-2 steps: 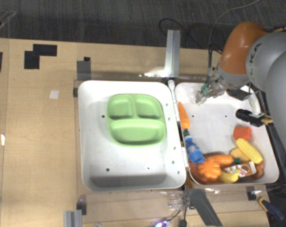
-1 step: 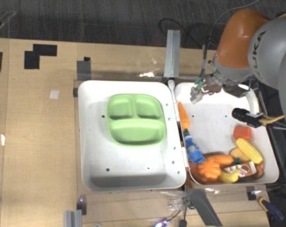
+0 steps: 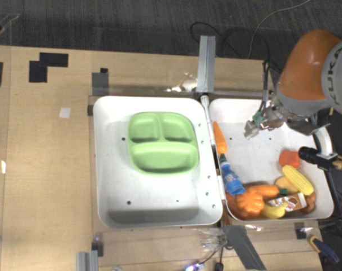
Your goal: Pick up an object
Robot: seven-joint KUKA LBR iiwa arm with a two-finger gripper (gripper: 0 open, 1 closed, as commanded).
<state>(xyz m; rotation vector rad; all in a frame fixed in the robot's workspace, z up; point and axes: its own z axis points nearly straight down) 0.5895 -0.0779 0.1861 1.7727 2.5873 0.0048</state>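
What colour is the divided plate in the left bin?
Light green; the divided plate shows clearly in the camera view.

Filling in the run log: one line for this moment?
claw above right bin, nothing visibly held | toys piled at near edge: corn, blue bottle | green plate in left bin

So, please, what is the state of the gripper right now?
Gripper: above the right bin; open or shut cannot be told.
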